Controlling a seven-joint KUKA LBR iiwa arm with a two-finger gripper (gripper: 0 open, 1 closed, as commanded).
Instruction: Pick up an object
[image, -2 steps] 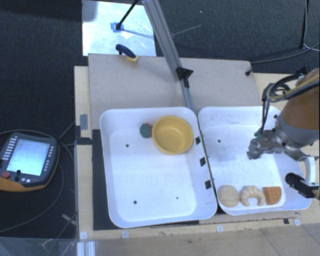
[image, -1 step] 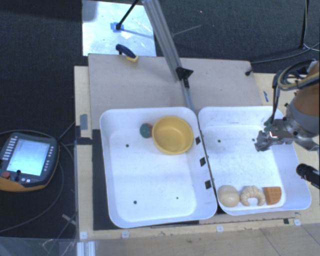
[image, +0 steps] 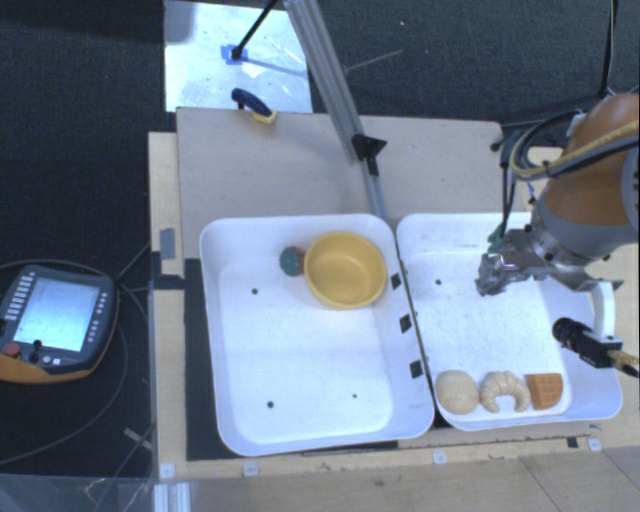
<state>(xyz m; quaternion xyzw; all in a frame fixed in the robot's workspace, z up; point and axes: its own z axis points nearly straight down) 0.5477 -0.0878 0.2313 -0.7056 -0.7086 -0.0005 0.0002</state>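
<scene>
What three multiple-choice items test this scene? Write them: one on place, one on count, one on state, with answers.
1. Where is the yellow bowl?
A. left bin
B. right bin
C. on the bench outside the bins

2. How many items lie along the right bin's near edge?
A. one
B. three
C. five

3. How does the bowl stand?
A. upside down
B. on its side
C. upright, opening up

Answers: 1 A, it sits at the left bin's far side beside a small green object. 2 B, a pale round piece, a croissant shape and an orange block. 3 C, its hollow inside shows.
</scene>
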